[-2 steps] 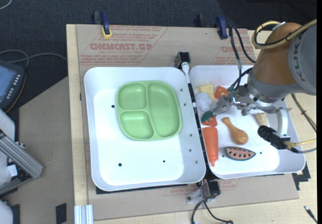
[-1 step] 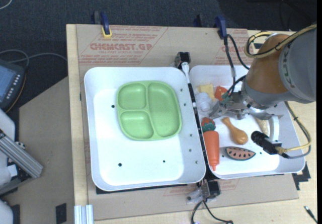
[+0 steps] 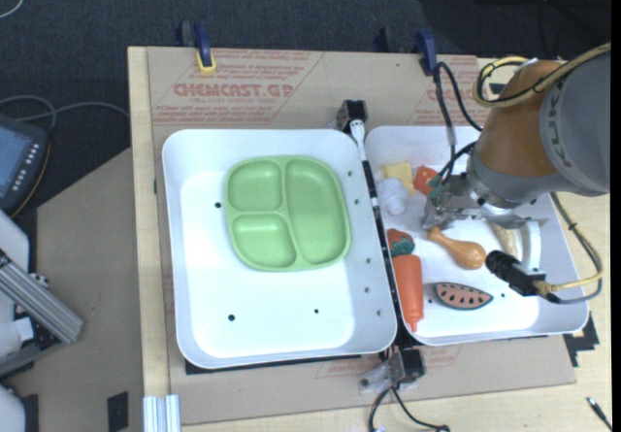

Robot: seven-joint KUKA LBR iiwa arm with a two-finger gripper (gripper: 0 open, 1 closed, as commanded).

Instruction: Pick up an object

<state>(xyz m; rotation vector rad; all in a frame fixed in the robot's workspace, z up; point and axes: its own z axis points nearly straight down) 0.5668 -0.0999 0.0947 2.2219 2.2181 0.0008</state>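
**Arm low over the toy food in the right bin**

On the tabletop (image 3: 146, 226), to the left, sits the left bin (image 3: 194, 226), a shallow white tray holding a pale green divided plate (image 3: 288, 213) with three compartments, set toward the bin's far half. The plate lies flat. A row of small clips runs along the seam where the two bins meet.

Just past that seam, the right bin (image 3: 505, 323) holds the toy food. Nearest the seam lies a toy carrot (image 3: 408, 286), orange with a green top, stretched along the bin's left wall. Above it are a small white piece (image 3: 390, 193) and a pale yellow block (image 3: 398, 171), with a red-orange piece (image 3: 425, 178) beside them. A tan drumstick-shaped toy (image 3: 458, 249) lies near the bin's middle, and a watermelon slice (image 3: 461, 296) with dark seeds rests below it toward the near edge.

The gripper (image 3: 444, 207) hangs low just above the drumstick's narrow end, beside the red-orange piece. Whether the fingers are open or closed cannot be told; the metal parts blur together. To the right, the grey arm (image 3: 582, 129) with its orange band (image 3: 514, 129) covers the bin's far right corner, cables trailing around it.
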